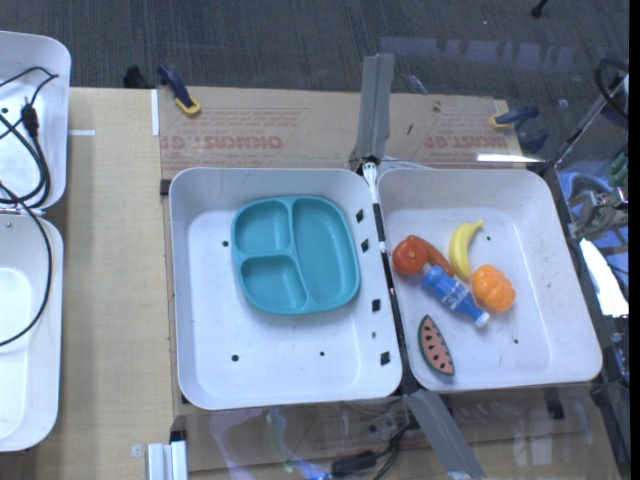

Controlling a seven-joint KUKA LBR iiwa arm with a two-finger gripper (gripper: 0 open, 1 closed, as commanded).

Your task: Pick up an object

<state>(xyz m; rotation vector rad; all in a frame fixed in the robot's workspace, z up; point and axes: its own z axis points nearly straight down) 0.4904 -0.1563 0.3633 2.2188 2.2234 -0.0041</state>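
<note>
Gripper state: cannot tell from this view. Right white bin (pixel 560 358) carries the pickable items, bunched toward its left wall and centre. A reddish-orange rounded toy (pixel 408 256) lies nearest the left wall. A yellow plastic banana (pixel 464 247) lies just beside it toward the far edge. A blue bottle with a white cap (pixel 453 293) lies slantwise, touching the reddish toy at one end. Its cap end sits against an orange rounded toy fruit (pixel 494 288). A watermelon-slice toy (pixel 436 345) lies apart, near the bin's near-left corner. Left white bin (pixel 200 358) carries a teal three-compartment plate (pixel 296 254), flat, toward the far edge. Cluttered hardware at the view's right edge (pixel 603 213) is cut off and hard to make out. The exact kind of the reddish toy is unclear.
</note>
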